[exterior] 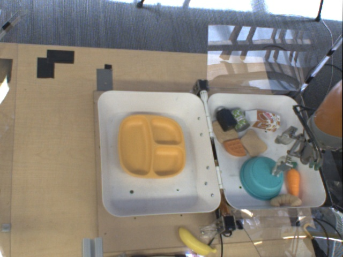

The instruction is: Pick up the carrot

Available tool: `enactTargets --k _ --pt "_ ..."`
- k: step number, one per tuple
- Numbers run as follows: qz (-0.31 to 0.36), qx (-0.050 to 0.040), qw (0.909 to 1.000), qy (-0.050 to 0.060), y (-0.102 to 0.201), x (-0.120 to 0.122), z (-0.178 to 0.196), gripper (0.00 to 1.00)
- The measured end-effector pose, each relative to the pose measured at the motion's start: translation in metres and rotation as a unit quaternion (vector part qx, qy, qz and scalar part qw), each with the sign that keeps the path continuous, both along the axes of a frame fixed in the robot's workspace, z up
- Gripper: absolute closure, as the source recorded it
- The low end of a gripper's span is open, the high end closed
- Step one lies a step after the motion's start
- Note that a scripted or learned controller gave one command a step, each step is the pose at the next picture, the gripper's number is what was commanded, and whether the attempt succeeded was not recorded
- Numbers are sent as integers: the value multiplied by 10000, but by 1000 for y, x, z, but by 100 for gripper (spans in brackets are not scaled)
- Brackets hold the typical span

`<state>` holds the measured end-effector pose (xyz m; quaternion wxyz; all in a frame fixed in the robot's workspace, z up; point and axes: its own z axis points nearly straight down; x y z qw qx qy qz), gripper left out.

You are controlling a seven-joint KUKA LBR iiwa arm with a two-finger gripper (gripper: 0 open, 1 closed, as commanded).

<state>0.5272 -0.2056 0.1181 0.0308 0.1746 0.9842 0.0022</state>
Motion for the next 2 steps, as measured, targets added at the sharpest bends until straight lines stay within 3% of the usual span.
enactTargets --k 1,2 --pt "-1427 65 9897 104 -6 1 -1 0" --pt "-1596 55 9871 -124 -4 -13 0 0"
